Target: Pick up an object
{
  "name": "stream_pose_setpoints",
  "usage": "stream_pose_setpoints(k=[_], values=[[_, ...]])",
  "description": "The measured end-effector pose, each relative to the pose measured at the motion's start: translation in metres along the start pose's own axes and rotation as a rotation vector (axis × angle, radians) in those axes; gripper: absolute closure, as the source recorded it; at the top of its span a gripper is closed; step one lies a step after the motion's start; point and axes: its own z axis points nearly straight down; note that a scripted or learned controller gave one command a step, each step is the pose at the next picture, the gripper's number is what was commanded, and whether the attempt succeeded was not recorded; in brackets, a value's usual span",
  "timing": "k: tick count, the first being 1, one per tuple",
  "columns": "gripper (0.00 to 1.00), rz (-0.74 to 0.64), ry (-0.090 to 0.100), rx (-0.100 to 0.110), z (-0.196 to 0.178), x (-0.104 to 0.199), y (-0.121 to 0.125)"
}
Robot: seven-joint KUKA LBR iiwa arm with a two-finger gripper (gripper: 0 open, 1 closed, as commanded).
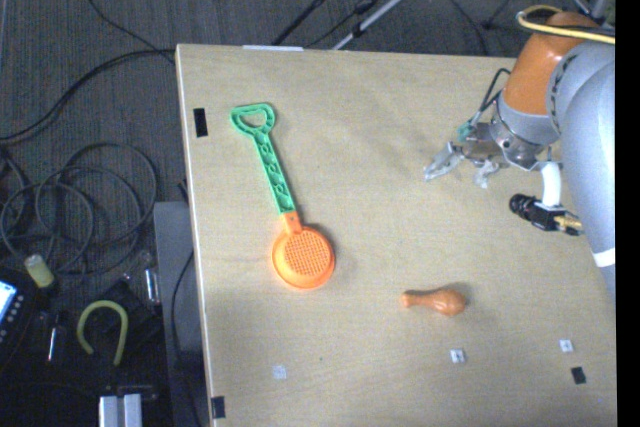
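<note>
The gripper [458, 163] hung over the bench [380, 105] with jaws spread and nothing between them, well apart from the drumstick [436, 300] and strainer [285, 205], so approach and descent apparently remained.

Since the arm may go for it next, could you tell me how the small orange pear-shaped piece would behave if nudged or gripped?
The orange pear-shaped piece lies on its side on the bare bench, so it would probably roll or pivot if nudged. Its rounded, tapering body looks smooth and may slip from a pinch. It looks small, so likely light.
</note>
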Motion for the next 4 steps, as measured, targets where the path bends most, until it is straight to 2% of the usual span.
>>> stream_pose_setpoints(k=[1,2,3,4], values=[[0.0,-0.349,0.002,-0.004,-0.001,0.042,0.011],[0.0,-0.438,0.001,-0.004,-0.001,0.077,0.01],[1.0,-0.438,0.001,-0.005,-0.011,0.078,0.01],[0.0,-0.438,0.001,-0.005,-0.011,0.078,0.01]])
